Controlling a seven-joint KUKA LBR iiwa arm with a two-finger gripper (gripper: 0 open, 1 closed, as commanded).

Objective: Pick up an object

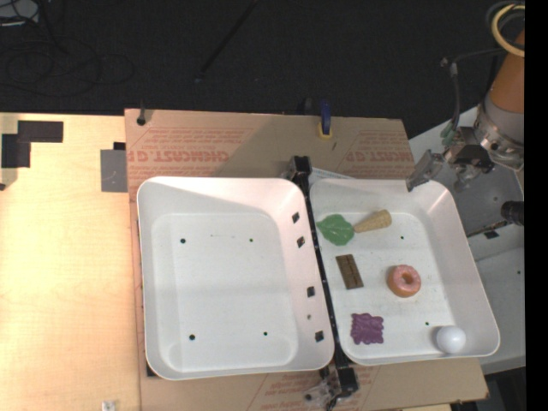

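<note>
Nothing has been lifted yet, by my reading: the whole pick is left to do. The gripper (pixel 445 163) hangs by the upper right corner of the right bin (pixel 479 311), off its rim, and whether its jaws are apart or together I cannot tell. The left bin (pixel 154 229) bears no objects. Six lie in the right bin: a green leaf-shaped piece (pixel 336 228), a pink doughnut (pixel 404 280), a purple cluster (pixel 367 328), a tan cone (pixel 373 222), a white ball (pixel 450 339) and a brown bar (pixel 348 271).
</note>
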